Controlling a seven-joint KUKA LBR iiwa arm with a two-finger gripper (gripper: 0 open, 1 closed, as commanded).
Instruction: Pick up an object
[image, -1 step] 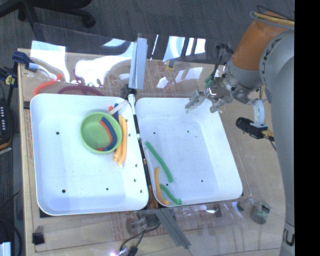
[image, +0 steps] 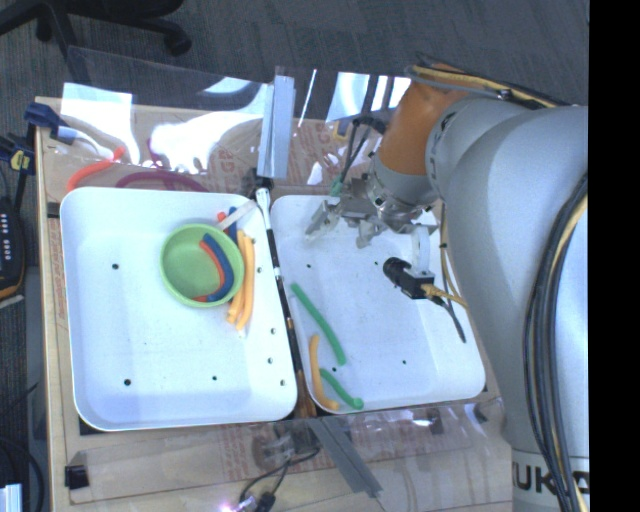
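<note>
Gripper (image: 345, 222) hangs over the top edge of the right bin (image: 455, 375), fingers spread apart and pointing down toward the bin floor, nothing between them, so released and empty. Nearest thing to grab looks like the long green strip (image: 320, 322), lying on the right bin floor below the gripper in this view, toward the near edge and slightly left; its long axis runs diagonally from upper left to lower right. Further along the same line sit an orange strip (image: 317, 368) and a second green strip (image: 343, 394), near the bin's bottom-left corner, close together, maybe touching, can't tell. So my guess is the next move needs the gripper to travel down the frame and set its fingers across that diagonal. Arm comes in from the right, grey body bulking over the right side, orange band (image: 410, 130) above the wrist, wrist tipped down over the bin's far end. Left bin (image: 110, 330) holds a green bowl (image: 200, 264) with red and blue pieces inside and orange strips beside it, well apart from the gripper.
</note>
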